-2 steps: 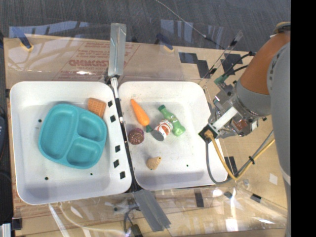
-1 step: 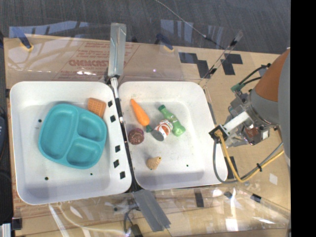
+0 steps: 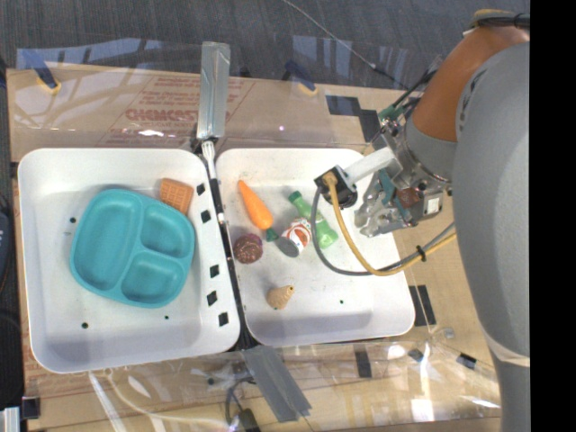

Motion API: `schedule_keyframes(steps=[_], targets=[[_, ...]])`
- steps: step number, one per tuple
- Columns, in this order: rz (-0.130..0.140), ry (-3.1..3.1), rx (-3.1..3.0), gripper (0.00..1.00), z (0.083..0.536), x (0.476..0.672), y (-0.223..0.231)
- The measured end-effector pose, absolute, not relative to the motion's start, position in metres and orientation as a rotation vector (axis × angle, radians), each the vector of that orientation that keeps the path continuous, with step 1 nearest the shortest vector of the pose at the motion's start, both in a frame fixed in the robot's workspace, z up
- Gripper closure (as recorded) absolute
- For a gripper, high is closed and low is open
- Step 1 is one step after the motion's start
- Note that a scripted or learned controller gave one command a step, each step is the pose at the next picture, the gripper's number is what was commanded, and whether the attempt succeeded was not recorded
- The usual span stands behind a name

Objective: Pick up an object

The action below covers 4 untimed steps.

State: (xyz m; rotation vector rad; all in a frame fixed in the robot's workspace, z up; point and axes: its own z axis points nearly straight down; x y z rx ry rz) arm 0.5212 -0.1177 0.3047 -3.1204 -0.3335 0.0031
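The right bin [image 3: 387,318] holds an orange carrot [image 3: 255,204], a dark red round object [image 3: 248,247], a green bottle-like toy [image 3: 314,219], a small red-and-white object [image 3: 296,237] with a grey piece beside it, and a tan shell-like piece [image 3: 281,296]. My gripper [image 3: 378,216] hangs over the right part of this bin, to the right of the green toy. I see nothing between its fingers. A yellow cable loops below it.
The left bin [image 3: 36,331] holds a teal divided plate [image 3: 133,247] and an orange waffle-like cracker [image 3: 176,193] at its upper right. A grey taped divider [image 3: 212,97] runs between the bins. The grey arm [image 3: 486,151] covers the bench's right side.
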Motion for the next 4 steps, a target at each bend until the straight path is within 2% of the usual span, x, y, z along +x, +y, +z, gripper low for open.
schedule_keyframes(steps=[1, 2, 3, 4], targets=[[0.012, -0.471, -3.104, 1.00, 0.267, 0.548, -0.197], [0.004, -0.498, -3.096, 1.00, 0.092, 0.525, -0.108], [0.000, -0.890, -3.012, 1.00, 0.170, 0.505, -0.147], [-0.007, -0.859, -3.025, 1.00, 0.275, 0.500, -0.212]])
